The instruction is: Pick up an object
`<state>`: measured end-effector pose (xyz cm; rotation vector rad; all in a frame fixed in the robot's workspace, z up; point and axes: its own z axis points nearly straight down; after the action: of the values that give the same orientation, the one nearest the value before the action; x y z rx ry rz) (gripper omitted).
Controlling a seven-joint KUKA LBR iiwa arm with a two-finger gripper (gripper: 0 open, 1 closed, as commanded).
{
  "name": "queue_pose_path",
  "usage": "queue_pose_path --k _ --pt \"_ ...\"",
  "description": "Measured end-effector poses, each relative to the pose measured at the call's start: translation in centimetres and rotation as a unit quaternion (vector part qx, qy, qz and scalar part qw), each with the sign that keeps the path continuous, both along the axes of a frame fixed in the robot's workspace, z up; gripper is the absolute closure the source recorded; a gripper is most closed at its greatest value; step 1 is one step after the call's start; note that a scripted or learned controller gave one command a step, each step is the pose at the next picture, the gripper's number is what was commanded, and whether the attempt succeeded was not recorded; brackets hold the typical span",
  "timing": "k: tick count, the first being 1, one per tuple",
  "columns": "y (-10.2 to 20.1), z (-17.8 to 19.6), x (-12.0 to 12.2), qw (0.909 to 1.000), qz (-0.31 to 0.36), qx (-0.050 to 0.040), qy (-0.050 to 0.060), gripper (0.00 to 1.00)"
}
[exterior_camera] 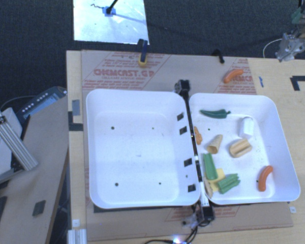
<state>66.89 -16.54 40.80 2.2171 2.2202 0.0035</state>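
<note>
Two white bins sat side by side on the desk (pixel 76 151); the left bin (pixel 137 98) showed its white floor with a few dark spots. The right bin (pixel 282 151) held a small orange piece (pixel 197 135) by its left wall, a green strip (pixel 209 165), a tan cone (pixel 215 144), a dark green pepper (pixel 215 114) near the far wall, a ridged green toy (pixel 229 183), a tan block (pixel 240 147), a white cylinder (pixel 246 126) and a curved orange sausage (pixel 265 178) near the right front corner. The gripper (pixel 293 43) hung over the desk's far right corner, well apart from them.
</note>
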Motion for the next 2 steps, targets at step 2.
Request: queue_pose_path --k 2 --pt "-4.1 1.8 0.0 1.0 0.0 -0.0003 0.0 1.0"
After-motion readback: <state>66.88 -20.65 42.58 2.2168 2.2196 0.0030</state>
